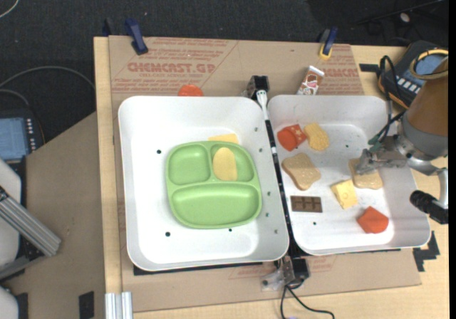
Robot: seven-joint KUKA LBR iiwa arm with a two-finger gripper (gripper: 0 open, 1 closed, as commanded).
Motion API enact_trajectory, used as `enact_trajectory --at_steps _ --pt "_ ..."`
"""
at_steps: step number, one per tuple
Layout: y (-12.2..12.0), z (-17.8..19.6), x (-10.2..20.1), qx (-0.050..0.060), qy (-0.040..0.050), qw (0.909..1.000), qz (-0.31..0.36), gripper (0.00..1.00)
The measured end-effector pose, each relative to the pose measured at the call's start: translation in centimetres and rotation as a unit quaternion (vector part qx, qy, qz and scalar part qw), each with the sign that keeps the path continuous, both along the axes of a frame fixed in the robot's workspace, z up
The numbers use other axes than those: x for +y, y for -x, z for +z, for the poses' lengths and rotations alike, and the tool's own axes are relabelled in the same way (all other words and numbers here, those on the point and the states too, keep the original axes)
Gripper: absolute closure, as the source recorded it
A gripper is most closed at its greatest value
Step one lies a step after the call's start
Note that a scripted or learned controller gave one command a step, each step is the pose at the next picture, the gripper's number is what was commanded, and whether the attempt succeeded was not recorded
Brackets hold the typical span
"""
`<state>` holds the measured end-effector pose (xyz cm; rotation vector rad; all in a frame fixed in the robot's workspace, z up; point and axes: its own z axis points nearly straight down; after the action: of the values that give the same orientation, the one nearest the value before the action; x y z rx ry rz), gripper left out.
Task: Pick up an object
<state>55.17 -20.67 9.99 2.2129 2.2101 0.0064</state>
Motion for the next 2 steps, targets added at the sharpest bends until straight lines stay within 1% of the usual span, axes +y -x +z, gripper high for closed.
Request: enact_trajectory --at_steps 1,2 --pt "0.0 -0.1 0.0 0.001 -0.0003 1.0 0.0 0.0" --pt "-1.2 -1.5 -1.2 0.007 -0.0087 0.9999 0.003 0.0"
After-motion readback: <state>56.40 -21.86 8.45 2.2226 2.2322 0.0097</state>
